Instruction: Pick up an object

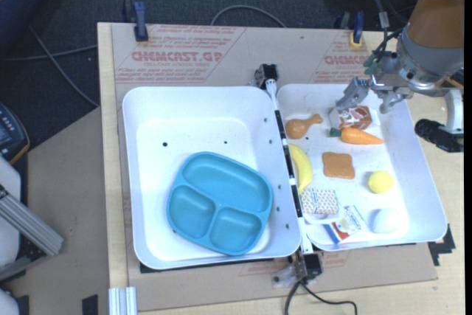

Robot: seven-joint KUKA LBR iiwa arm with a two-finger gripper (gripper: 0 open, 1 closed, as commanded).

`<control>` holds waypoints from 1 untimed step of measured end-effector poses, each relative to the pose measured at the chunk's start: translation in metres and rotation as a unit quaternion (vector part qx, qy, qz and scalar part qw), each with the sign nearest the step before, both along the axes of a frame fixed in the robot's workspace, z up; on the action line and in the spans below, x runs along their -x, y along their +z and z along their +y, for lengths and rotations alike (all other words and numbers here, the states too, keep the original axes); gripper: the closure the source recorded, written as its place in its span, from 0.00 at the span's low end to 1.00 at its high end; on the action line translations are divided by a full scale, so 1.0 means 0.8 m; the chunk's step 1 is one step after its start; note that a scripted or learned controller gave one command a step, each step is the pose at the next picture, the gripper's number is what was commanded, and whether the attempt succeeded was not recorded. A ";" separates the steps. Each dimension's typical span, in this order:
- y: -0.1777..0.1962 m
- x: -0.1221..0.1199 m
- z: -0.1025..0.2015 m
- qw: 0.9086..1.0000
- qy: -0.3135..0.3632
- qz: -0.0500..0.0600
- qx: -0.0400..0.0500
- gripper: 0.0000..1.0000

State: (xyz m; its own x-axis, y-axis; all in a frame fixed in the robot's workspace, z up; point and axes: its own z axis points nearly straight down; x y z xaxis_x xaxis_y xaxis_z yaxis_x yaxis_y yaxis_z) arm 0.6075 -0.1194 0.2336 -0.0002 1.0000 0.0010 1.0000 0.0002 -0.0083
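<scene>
The grey arm with its orange band reaches in from the right, its wrist bent down over the far end of the right-hand shallow white bin [413,130], and the two-finger gripper [366,98] hangs there with its fingers splayed wide apart — one toward the left, one toward the right — nothing between them. Just below the fingertips lies a small red-and-white packet [356,116], and touching that, a plastic orange carrot [360,136]. Further along the same bin sit a tan drumstick toy [302,125], a yellow banana [299,166], a brown toast slice [339,165] and a yellow ball [380,181]. The left white bin [147,122] holds a blue divided plastic plate [218,201] — well apart from the gripper
</scene>
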 end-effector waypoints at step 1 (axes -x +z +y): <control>-0.190 0.047 -0.020 1.000 -0.002 0.007 -0.002 0.00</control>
State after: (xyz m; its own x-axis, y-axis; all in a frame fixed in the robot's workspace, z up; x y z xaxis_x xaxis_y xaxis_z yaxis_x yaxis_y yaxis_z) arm 0.5697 -0.1357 0.0815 0.0033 1.0000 0.0042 0.9997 -0.0032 -0.0228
